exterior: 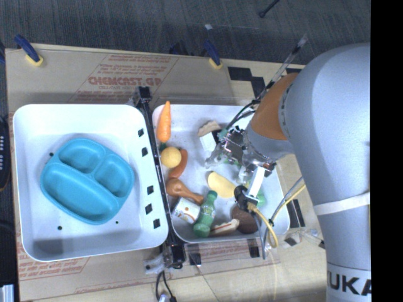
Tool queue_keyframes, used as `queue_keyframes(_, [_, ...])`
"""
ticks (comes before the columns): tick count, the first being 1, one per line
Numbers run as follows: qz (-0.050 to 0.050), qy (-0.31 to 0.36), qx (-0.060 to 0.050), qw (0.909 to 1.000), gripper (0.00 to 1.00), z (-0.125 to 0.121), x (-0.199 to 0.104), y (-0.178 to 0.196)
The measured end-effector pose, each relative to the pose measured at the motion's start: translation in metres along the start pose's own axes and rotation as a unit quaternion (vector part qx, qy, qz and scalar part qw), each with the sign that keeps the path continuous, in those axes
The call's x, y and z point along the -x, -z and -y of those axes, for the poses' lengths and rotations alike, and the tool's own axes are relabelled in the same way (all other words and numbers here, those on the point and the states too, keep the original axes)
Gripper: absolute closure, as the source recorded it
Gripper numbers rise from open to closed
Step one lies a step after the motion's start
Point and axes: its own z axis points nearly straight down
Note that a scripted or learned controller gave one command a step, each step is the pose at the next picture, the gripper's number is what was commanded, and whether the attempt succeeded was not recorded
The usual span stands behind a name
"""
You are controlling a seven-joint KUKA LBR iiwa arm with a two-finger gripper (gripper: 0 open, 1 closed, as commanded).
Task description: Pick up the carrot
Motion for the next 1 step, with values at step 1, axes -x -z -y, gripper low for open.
queue_keyframes(1, [0.003,-0.001,-0.002,1.0000,0.00,0.0403,-0.0163,0.0030])
